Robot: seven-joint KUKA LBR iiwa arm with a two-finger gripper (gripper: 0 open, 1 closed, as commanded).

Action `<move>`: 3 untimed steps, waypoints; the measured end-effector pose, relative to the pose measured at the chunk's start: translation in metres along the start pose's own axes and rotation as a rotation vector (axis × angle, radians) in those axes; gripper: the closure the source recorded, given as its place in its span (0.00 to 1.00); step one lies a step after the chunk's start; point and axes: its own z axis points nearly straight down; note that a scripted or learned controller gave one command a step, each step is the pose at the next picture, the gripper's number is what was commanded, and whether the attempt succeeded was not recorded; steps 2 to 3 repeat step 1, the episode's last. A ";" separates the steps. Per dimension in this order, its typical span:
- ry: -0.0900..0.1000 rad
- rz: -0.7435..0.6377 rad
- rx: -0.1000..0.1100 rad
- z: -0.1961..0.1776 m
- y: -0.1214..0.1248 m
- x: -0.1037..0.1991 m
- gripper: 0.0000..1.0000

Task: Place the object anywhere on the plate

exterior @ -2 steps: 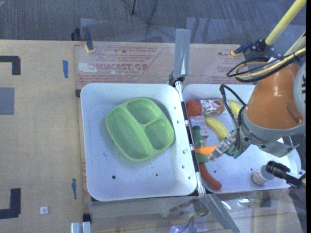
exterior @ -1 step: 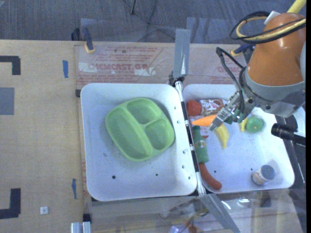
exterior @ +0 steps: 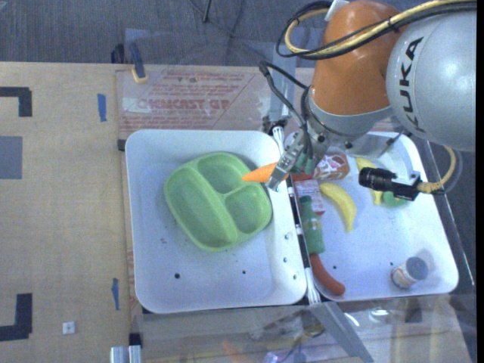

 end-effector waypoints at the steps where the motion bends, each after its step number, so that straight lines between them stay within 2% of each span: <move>1: 0.000 0.000 0.000 0.000 0.000 0.000 0.00; 3: 0.000 0.000 0.000 0.000 0.000 0.000 0.00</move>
